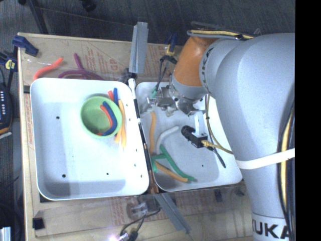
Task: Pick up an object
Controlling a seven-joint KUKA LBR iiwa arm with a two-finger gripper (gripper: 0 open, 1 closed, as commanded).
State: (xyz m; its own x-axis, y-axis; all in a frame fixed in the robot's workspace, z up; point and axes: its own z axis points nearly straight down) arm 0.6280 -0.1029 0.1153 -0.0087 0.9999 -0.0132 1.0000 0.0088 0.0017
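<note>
Hanging over the right bin (228, 172), the claw (161, 102) hides its grip.

The grey arm (251, 109) comes in from the right of the camera view as a thick, rounded body, bending leftward and downward at its far end. Its orange band (193, 59) sits just above the wrist, which points down at a slant, with thin cables running along its side. The pincer (161, 100) hangs low beneath the wrist as a small cluster of metal parts, too crowded to tell how its tips stand.
</note>
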